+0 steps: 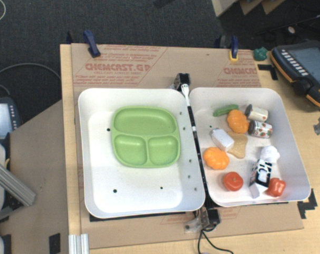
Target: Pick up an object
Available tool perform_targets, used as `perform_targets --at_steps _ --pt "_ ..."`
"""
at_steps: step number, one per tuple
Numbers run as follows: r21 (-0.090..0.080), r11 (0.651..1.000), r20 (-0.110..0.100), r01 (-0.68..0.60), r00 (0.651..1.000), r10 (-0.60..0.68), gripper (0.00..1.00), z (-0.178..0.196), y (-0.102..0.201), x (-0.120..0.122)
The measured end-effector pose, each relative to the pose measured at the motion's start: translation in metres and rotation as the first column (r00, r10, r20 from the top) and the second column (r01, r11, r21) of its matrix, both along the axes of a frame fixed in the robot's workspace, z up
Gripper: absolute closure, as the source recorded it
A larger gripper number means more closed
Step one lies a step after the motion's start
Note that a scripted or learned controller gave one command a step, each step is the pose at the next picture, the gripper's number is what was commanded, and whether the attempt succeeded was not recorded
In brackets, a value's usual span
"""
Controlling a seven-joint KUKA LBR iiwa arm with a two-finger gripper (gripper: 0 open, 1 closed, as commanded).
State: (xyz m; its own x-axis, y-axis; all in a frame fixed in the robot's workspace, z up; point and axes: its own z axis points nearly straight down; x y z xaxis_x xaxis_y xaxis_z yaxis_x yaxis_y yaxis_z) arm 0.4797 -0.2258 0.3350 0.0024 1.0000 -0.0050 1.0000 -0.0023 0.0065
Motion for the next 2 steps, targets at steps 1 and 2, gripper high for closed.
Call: perform_targets --at_steps 1,2 --pt "0.005 1.0 -0.007 -0.002 1.0 0.002 1.0 -0.008 0.002 0.0" --pt "0.002 1.0 -0.001 -0.004 1.0 0.004 1.0 0.004 0.002 0.018"
